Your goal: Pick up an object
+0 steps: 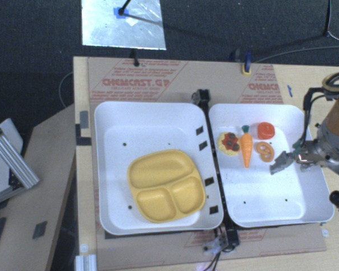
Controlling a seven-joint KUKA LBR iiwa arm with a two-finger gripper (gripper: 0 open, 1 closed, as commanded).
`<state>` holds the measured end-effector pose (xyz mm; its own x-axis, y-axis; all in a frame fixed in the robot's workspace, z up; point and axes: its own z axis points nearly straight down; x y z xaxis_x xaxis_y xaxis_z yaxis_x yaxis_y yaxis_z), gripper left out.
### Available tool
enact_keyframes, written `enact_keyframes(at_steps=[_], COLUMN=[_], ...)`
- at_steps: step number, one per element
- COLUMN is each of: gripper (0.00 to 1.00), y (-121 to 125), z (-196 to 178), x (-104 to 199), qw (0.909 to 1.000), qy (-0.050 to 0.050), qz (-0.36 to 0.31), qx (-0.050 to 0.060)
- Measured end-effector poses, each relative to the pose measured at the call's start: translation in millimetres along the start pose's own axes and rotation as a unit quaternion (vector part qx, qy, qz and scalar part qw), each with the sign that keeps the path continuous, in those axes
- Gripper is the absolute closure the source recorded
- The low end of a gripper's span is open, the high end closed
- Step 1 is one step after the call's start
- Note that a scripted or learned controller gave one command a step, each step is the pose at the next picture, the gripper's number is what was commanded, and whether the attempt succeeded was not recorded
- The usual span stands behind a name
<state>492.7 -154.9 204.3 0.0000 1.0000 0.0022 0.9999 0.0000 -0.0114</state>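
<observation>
In the right bin (271,208) several toy foods lie near the back: an orange carrot (246,147) with a green top, a red tomato (265,130), a small pretzel (265,151) and a round yellow piece with red topping (229,143). My gripper (281,164) hangs over the right bin's right part, just right of and a little below the pretzel, apart from it. Nothing shows between its fingers.
The left bin (118,123) holds a yellow tray (166,184) with three compartments. A black divider clip strip runs between the bins. The arm's grey body (334,134) covers the right bin's right rim. A foil sheet (123,16) lies behind the bench.
</observation>
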Motion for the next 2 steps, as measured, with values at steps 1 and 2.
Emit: enact_keyframes(at_steps=[1, 2], gripper=[0.0, 0.0], y=[3, 12], z=[-6, 42], x=[0, 6], qw=[1.0, 1.0], qy=[-0.001, -0.001], qz=[-0.002, -0.001], qx=[-0.006, -0.005])
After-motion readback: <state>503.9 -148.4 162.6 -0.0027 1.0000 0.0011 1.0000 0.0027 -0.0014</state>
